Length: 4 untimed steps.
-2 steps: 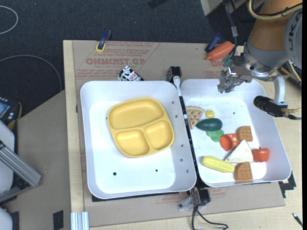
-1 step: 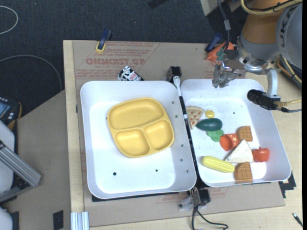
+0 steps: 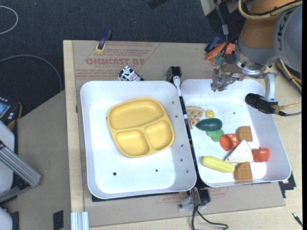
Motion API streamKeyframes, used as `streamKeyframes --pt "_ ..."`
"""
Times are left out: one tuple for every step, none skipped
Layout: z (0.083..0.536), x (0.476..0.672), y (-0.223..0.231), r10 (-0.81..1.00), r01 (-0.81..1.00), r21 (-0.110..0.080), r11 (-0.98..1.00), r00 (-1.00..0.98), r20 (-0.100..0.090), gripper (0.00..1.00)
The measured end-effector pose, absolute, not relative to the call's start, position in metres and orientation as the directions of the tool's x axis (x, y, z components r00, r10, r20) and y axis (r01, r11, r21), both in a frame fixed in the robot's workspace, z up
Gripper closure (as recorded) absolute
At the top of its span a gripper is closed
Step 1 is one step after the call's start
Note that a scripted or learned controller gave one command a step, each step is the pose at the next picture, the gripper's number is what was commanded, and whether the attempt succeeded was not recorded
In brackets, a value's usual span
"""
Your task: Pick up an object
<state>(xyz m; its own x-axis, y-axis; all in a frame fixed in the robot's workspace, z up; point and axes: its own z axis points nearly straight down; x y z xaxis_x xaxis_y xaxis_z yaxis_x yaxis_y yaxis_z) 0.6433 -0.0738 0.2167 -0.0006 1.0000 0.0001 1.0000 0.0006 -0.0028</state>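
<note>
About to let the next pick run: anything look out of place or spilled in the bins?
Nothing spilled. The yellow divided plate sits slightly askew in the left bin. The toy food stays inside the right bin, crowded near its front, with the gripper at its far edge.

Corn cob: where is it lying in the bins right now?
The corn cob lies in the right bin, near its front edge on the side toward the left bin, just left of a waffle piece and below the white wedge.
</note>
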Motion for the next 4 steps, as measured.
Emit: streamKeyframes --pt "0.235 0.634 -0.070 1.000 1.000 0.000 0.001 -0.001 0.001 1.00" --pt "0.214 0.640 -0.069 1.000 1.000 -0.004 0.001 -0.001 0.000 1.00" --pt "0.230 0.646 -0.076 1.000 1.000 0.004 0.000 0.000 -0.001 1.00" --pt "0.218 0.638 -0.077 1.000 1.000 -0.003 -0.001 0.001 0.000 1.00"
